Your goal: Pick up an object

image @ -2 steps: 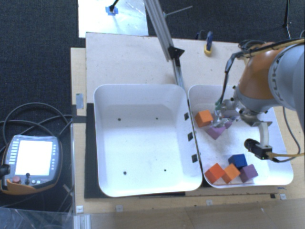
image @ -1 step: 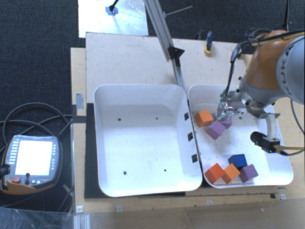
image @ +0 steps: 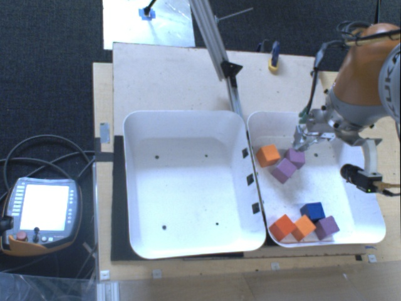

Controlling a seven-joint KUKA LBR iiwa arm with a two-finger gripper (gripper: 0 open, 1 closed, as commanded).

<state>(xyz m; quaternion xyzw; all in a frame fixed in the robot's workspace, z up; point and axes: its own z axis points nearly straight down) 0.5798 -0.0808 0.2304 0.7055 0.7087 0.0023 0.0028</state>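
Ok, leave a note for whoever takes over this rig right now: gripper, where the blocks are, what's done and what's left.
Gripper: low in the right bin, directly over a purple block; grasp not confirmed.
Near it: an orange block and a second purple block, touching the first.
Front of the right bin: a cluster of two orange blocks, a blue block and a purple block.
Done: nothing visibly lifted.
Left: grasp one block and raise it.
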